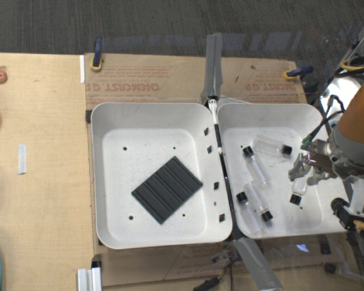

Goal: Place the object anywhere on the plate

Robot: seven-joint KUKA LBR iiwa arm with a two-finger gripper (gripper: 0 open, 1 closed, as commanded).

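Counter (pixel 42 180) carries two white bins. Left bin (pixel 109 126), well left of gripper (pixel 303 173): dark ribbed plate (pixel 167 189). Right bin (pixel 273 111): gripper low at right side, finger state can't tell. Clear black-capped vials (pixel 255 168) just left of it, one (pixel 298 193) just below it.

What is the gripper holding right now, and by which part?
It cannot be told: the gripper is low over the right bin beside a clear vial, with no visible hold.

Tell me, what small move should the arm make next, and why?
Probably lower the gripper onto the clear vial just below it. The dark ridged plate in the left bin has nothing on it, so a vial must be picked up first.
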